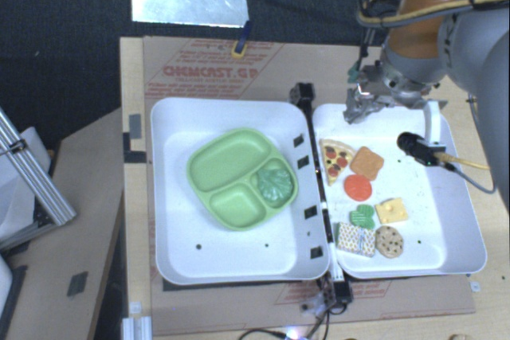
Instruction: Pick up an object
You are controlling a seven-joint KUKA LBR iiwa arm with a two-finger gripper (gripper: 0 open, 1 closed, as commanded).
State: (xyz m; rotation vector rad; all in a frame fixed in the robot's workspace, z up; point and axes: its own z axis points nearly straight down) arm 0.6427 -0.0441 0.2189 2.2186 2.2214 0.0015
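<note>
Clearly the gripper hovers near the right bin's far rim, beyond the pizza slice; its state I cannot tell. Descending here risks striking that rim and grasping nothing.

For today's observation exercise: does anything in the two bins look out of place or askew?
Mostly tidy. One oddity: a green leafy toy sits alone in the green divided plate in the left bin, while the pizza slice and other toy foods cluster in the right bin.
</note>
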